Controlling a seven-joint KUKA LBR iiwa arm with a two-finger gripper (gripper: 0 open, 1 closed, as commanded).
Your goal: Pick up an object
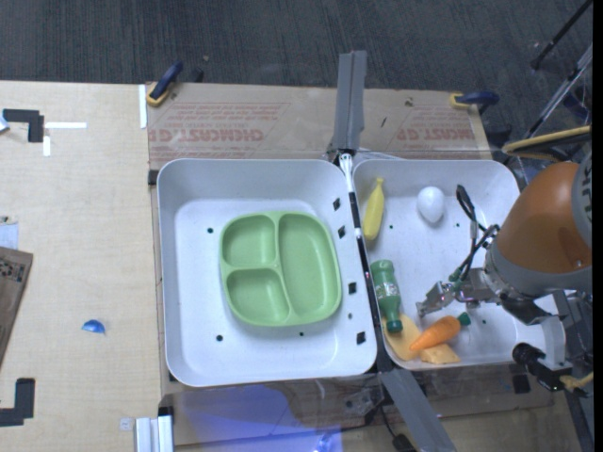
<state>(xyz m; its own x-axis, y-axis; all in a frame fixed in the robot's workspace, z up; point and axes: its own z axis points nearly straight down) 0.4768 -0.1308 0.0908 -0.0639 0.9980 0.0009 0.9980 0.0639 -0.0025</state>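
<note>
In the right bin (490, 182) lie a yellow banana (374, 208) by the left wall, a white egg-shaped ball (431, 202), a green bottle (384, 293), an orange carrot (438, 330) and a flat yellow piece (426, 350) under it. My gripper (439, 298) hangs low over the bin's front part, just above and right of the carrot, close to the bottle. Nothing shows between its fingers.
The left bin (188, 252) holds a green divided plate (281, 268). A grey divider post (350, 102) rises between the bins at the back. Cardboard (245, 125) lies behind them. The arm's orange band (546, 224) covers the right bin's right side.
</note>
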